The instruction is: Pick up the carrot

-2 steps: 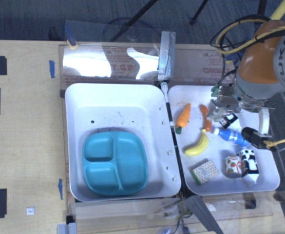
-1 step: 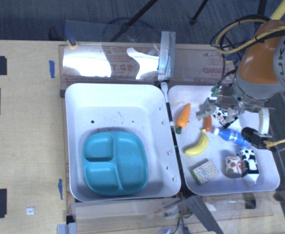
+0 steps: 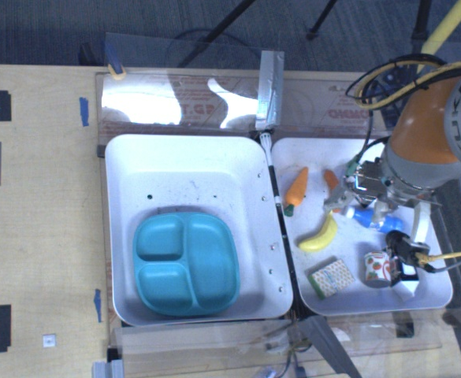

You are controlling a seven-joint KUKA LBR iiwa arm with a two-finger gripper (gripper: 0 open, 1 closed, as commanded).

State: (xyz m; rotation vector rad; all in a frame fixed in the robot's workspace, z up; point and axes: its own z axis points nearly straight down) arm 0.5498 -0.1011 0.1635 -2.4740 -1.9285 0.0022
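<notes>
The carrot point(image 3: 296, 187), orange with a green tip at its near end, lies tilted in the right bin point(image 3: 435, 294) close to the left wall. My gripper point(image 3: 350, 198) hangs over the middle of that bin, to the right of the carrot and apart from it. A small orange piece point(image 3: 330, 179) lies between the carrot and the gripper. The arm's grey and orange wrist point(image 3: 423, 144) covers the bin's far right part.
In the right bin also lie a yellow banana point(image 3: 318, 235), a blue object point(image 3: 374, 218) under the gripper, a checkered block point(image 3: 331, 276) and a strawberry-print cup point(image 3: 378, 267). The left bin point(image 3: 128, 160) holds a teal divided plate point(image 3: 186, 263).
</notes>
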